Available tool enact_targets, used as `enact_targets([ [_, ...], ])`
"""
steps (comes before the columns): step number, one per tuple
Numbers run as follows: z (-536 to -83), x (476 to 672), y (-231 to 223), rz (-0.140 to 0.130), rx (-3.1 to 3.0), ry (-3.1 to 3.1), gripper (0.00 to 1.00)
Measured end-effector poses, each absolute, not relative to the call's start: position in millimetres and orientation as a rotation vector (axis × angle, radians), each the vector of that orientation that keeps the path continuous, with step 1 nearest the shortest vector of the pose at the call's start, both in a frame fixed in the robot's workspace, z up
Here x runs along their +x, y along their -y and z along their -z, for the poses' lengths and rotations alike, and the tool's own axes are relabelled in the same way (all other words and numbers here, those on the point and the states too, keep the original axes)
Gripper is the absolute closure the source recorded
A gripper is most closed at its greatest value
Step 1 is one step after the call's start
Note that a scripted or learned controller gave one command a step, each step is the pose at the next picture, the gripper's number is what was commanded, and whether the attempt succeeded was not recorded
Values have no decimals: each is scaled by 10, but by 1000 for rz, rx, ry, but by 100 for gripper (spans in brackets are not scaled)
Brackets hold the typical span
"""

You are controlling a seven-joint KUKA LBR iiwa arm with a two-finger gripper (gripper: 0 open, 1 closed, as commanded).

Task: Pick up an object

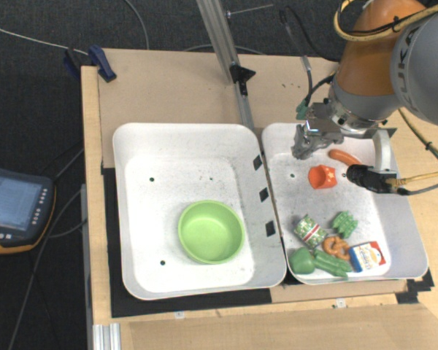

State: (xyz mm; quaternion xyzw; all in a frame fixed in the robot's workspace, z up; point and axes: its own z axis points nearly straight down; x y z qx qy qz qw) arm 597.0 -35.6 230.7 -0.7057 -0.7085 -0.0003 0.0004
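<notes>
My gripper (pixel 302 146) hangs over the far left part of the right bin (pixel 277 168), above bare white floor. A small orange cup-like piece (pixel 322 176) lies just to its right and nearer the front. An orange sausage-shaped piece (pixel 344 156) sits right of the gripper, partly under the wrist. At the bin's front lie a small printed can (pixel 307 230), a green leafy toy (pixel 344 222), an orange pretzel shape (pixel 336 247), a white and red carton (pixel 367 256) and a long green piece (pixel 312 262). I see nothing in the gripper.
The left bin (pixel 135 159) holds a light green bowl (pixel 211 230) near its front. A metal post (pixel 223 31) rises behind the seam between the bins. A handheld pendant (pixel 14 206) rests off the bench at the left.
</notes>
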Motion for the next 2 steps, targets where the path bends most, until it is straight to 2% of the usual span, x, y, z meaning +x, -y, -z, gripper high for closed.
enact_targets([
  [1, -2230, 6084, -208, 1, -2215, 2226, 100],
  [2, -2394, 6186, -735, 3, -2216, 2226, 100],
])
